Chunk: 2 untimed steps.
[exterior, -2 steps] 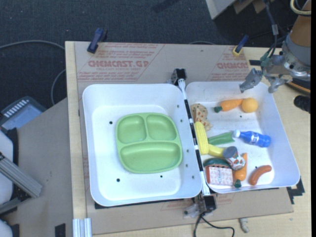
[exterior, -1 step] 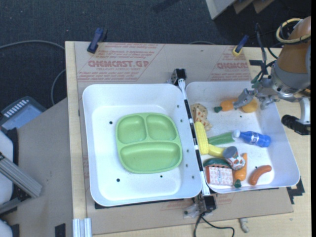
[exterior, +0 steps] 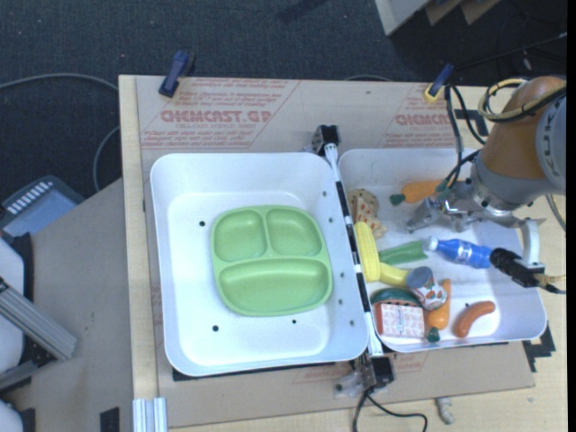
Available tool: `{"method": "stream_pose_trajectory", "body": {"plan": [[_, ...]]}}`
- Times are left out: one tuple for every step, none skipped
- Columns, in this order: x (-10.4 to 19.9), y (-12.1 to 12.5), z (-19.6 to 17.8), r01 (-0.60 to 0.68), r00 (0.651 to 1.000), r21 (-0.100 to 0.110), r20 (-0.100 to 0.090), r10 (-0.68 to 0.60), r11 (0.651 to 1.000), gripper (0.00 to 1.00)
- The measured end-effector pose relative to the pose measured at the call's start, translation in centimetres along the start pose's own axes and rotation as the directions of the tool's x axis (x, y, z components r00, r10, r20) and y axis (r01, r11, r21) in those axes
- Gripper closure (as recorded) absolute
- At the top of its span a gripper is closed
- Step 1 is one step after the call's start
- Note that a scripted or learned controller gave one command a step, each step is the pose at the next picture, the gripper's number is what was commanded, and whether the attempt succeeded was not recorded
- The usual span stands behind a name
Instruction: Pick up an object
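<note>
Bins: two, white, side by side — left bin (exterior: 180, 268), right bin (exterior: 513, 318).
Left bin contents: one green divided plate (exterior: 270, 261).
Right bin contents, one each: corn cob (exterior: 365, 252), green cylinder (exterior: 402, 252), blue bottle (exterior: 463, 253), sausage (exterior: 473, 318), red-white carton (exterior: 399, 319).
Carrots: two — (exterior: 419, 190), (exterior: 438, 311).
Blue clamps on worktop: two — (exterior: 175, 73), (exterior: 438, 81).

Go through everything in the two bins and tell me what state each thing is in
Green divided plate: flat in left bin, nothing on it.
Corn cob: lying along right bin's left wall.
Blue bottle: on its side.
Sausage: lying loose.
Gripper: low over right bin.
</note>
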<state>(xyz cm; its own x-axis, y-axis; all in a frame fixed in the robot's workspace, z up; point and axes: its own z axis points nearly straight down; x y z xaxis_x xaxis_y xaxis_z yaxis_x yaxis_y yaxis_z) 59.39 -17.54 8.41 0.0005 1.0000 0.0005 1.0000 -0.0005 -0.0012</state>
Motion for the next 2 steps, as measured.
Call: {"method": "stream_pose_trajectory", "body": {"plan": [[-0.7, -5.2, 0.0, 0.0, 1.0, 0.0, 0.0, 0.0, 1.0, 0.0], [-0.6, -5.1, -1.0, -0.001, 1.0, -0.003, 0.001, 0.001, 1.0, 1.0]]}}
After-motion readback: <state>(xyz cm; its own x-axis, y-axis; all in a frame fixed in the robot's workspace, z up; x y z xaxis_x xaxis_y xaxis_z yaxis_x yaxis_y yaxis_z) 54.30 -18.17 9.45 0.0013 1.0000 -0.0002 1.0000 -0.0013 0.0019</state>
